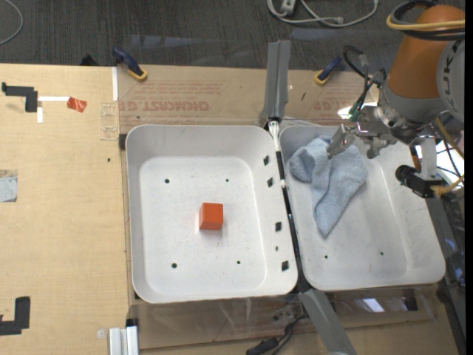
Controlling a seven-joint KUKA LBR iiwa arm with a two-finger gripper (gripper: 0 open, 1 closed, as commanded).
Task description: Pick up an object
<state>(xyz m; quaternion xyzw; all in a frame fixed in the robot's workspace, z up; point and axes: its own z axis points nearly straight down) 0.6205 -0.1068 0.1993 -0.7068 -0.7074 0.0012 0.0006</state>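
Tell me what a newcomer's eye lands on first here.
Probably the orange-red block, alone near the middle of the left bin. Next, the pale blue cloth crumpled in the right bin, with the arm's gripper at the cloth's upper edge.

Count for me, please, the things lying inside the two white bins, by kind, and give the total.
Orange-red block, in the left bin: 1
Light blue cloth, in the right bin: 1
Total: 2
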